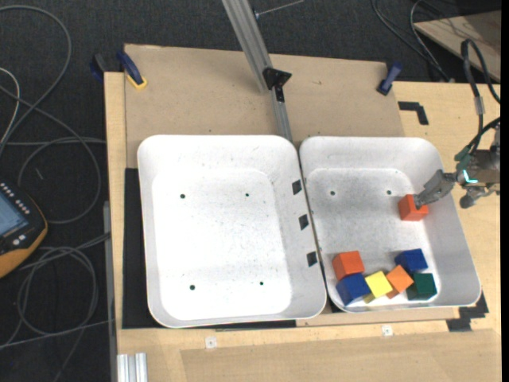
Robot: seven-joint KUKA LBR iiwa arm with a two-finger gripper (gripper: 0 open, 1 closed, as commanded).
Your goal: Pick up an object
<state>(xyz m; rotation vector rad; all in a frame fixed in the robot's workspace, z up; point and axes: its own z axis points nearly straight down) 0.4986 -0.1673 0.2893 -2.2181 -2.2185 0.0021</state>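
Note:
An orange-red block lies alone in the right bin, near that bin's right wall. My gripper reaches in over the right rim, and its dark tip sits right at the block's upper right corner. Whether it touches the block is unclear. Along the bin's front wall lies a cluster of blocks: an orange one, a blue one, a yellow one, a smaller orange one, another blue one and a green one.
The left bin sits beside the right one, with black clips along the shared edge. A grey metal pole slants up from the bench's back. Cables lie on the floor to the left.

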